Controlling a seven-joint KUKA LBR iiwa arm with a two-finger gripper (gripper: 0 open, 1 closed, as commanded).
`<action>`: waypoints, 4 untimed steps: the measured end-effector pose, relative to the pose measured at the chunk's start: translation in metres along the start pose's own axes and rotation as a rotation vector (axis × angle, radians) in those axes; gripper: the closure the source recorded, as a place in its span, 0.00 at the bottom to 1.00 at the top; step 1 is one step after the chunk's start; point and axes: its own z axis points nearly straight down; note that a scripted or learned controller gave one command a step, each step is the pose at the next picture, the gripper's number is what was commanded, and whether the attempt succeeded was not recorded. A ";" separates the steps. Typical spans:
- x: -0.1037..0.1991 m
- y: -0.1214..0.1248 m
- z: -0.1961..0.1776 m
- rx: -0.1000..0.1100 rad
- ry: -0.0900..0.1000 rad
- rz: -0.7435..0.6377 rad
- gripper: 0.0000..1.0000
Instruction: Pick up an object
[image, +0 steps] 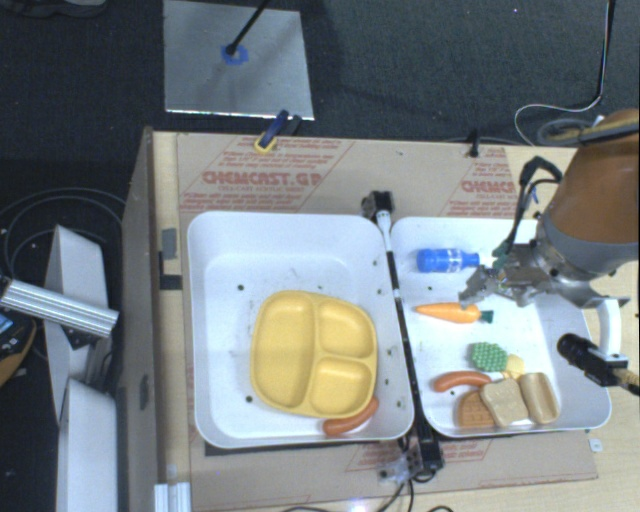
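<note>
2 bins are sitting side by side on the counter (300, 170). In the left bin (220, 250), a divided tray (312, 352) is lying near the middle, with a sausage (350, 421) touching its front right edge. In the right bin (575, 405), a bottle (445, 261) is lying at the back left, a carrot (450, 313) in front of it. Further forward, a bumpy vegetable (488, 354) is lying behind a second sausage (460, 380) and bread slices (520, 399). The hand (497, 283) is hanging over the right bin, just right of the bottle and carrot.
</note>
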 end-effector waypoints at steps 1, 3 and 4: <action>-0.017 0.037 0.066 0.002 -0.001 0.002 0.00; -0.029 0.082 0.149 -0.002 -0.001 0.001 0.00; -0.004 0.045 0.149 0.001 0.000 0.001 0.00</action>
